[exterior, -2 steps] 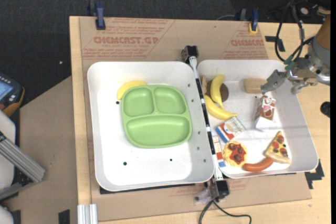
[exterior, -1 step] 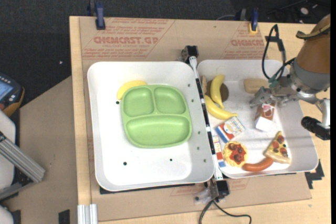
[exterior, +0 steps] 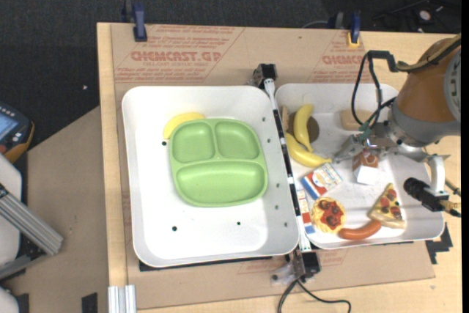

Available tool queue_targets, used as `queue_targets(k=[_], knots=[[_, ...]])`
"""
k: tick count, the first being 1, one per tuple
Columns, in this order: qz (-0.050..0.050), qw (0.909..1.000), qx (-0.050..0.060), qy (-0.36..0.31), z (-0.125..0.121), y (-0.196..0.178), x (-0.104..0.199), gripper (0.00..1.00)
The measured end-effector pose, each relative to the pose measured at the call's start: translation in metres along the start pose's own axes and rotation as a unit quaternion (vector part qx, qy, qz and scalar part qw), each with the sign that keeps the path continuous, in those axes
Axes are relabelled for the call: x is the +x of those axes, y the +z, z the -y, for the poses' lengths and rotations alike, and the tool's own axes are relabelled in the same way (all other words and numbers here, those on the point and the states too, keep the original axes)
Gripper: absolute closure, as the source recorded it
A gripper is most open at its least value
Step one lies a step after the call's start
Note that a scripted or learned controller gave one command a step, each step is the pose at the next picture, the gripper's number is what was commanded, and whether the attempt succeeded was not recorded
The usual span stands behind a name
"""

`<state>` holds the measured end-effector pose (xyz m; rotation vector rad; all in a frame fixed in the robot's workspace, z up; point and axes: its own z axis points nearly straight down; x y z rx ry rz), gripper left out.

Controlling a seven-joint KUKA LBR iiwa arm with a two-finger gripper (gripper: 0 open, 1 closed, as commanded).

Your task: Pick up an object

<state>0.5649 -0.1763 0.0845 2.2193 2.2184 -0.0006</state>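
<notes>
From above, the gripper [exterior: 364, 152] is low in the right bin [exterior: 418, 232], over the toys near its middle; whether it is open or closed, or has hold of anything, cannot be told. Just left of it lie two bananas [exterior: 300, 135]. Nearer sit a pizza slice [exterior: 386, 207], a small round pizza [exterior: 327, 214] and a sausage [exterior: 357, 232]. In the left bin [exterior: 146, 179] a green divided plate [exterior: 218, 161] lies flat, a yellow piece [exterior: 180, 122] peeking out at its far-left edge.

Bananas [exterior: 302, 135], pizza slices [exterior: 386, 207] and a sausage [exterior: 357, 232] lie in the right bin [exterior: 425, 231].
</notes>
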Motion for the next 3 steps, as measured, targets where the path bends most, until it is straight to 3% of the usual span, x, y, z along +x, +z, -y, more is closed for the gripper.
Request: queue_targets(k=[1, 2, 3], knots=[[0.0, 1.0, -0.001, 0.0, -0.001, -0.011, 0.0, 1.0], [-0.001, 1.0, 0.001, -0.002, -0.013, 0.0, 0.042, 1.0], [-0.002, 1.0, -0.007, -0.005, -0.056, -0.108, 0.112, 1.0]])
